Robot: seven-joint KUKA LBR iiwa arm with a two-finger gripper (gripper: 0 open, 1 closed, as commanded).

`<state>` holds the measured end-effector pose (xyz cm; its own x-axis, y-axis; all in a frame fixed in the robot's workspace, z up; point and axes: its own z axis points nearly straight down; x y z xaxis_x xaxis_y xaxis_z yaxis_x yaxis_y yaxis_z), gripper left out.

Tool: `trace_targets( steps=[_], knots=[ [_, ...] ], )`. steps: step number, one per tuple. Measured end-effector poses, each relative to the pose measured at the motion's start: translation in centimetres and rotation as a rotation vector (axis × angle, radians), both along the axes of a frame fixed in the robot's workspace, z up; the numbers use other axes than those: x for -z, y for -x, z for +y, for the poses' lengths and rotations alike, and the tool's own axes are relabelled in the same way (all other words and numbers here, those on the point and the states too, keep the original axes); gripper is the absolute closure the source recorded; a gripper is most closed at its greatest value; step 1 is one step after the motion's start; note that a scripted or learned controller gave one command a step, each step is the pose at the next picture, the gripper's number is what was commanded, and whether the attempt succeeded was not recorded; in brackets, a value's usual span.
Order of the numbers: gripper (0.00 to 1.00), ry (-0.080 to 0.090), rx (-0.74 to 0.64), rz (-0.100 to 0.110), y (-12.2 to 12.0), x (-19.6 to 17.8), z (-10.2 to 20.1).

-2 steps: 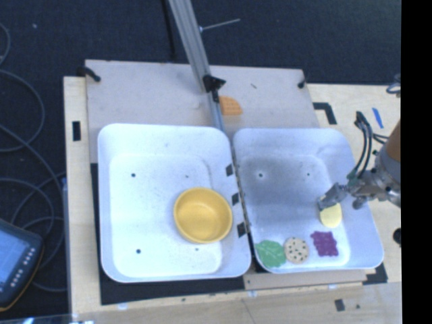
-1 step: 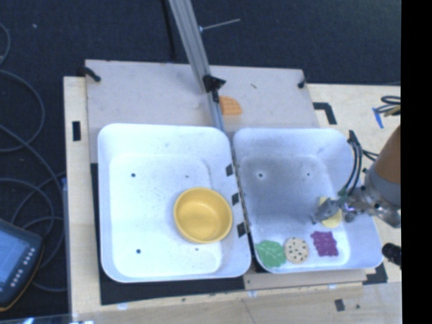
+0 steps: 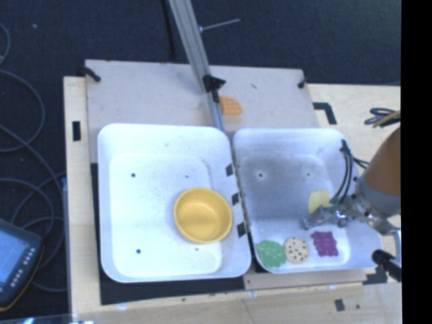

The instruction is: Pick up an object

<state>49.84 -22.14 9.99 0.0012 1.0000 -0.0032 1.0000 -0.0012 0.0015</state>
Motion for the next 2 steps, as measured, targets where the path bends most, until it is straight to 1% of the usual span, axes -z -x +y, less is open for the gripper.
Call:
trace_targets(
  steps=[1, 2],
  knots=[
    [1.0, 0.002, 0.006, -0.007, -0.2, -1.3, -0.1],
    [1.0, 0.001, -0.005, -0.007, -1.2, -7.3, -0.4]
  ],
)
